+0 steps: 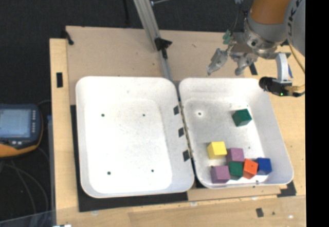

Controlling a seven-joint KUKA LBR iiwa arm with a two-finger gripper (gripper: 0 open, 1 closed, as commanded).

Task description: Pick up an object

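While the bench (118, 51) carried its two shallow white bins side by side, the left bin (126, 133) lay bare and the right bin (205, 102) held all the blocks. The arm (275, 0), grey with its orange band, hung over the far edge of the right bin. Its gripper (230, 64) hovered above the bin's far rim with the two fingers spread apart and nothing between them.

One green block (241, 117) sat alone near the middle of the right bin, well apart from the rest. The others crowded the near corner: a yellow block (217, 149), two purple blocks (236, 154) (220, 173), a second green block (235, 169), an orange block (250, 168) and a blue block (263, 165), several of them touching.

By my reading, the pick had not yet begun; this was the approach. The next move called for choosing a target, and the lone green block looked easiest, since the fingers could straddle it without nudging neighbours. It then called for a descent into the bin before closing.
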